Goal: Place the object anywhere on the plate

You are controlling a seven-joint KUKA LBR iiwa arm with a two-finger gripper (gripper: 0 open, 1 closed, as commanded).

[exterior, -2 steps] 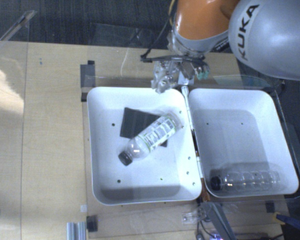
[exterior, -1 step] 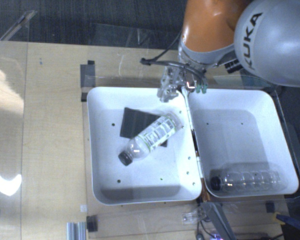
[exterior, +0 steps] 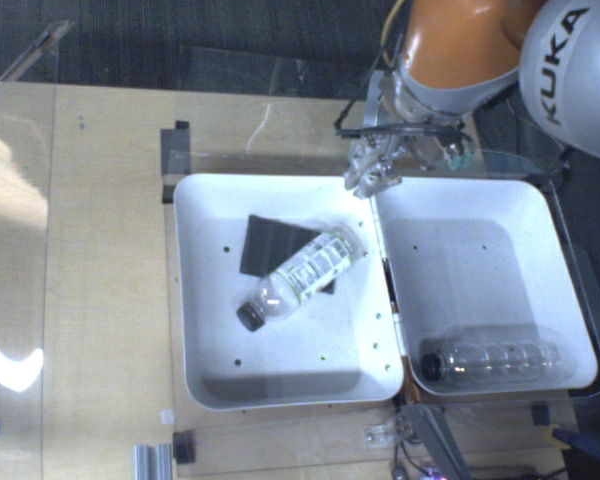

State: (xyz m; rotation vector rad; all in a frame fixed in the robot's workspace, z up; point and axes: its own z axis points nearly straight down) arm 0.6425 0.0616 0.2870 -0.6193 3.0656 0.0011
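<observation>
- Bottle [exterior: 302, 275] lying on its side in left bin [exterior: 205, 368], slanted, its upper part across dark flat plate [exterior: 270, 243].
- Gripper [exterior: 372, 176] above far rim between bins, carrying nothing.
- Claw state: cannot tell.
- Step, by judgement: placement looks done, arm clear; otherwise, nudging bottle fully onto plate.

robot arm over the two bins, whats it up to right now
A KUKA arm reaches in from the right, its gripper hanging over the far edge where the two white bins meet. In the left bin a clear plastic bottle lies on its side, tilted, partly over a dark flat plate. A second clear bottle lies along the near wall of the right bin. Nothing can be seen between the gripper's tips from this angle.
</observation>
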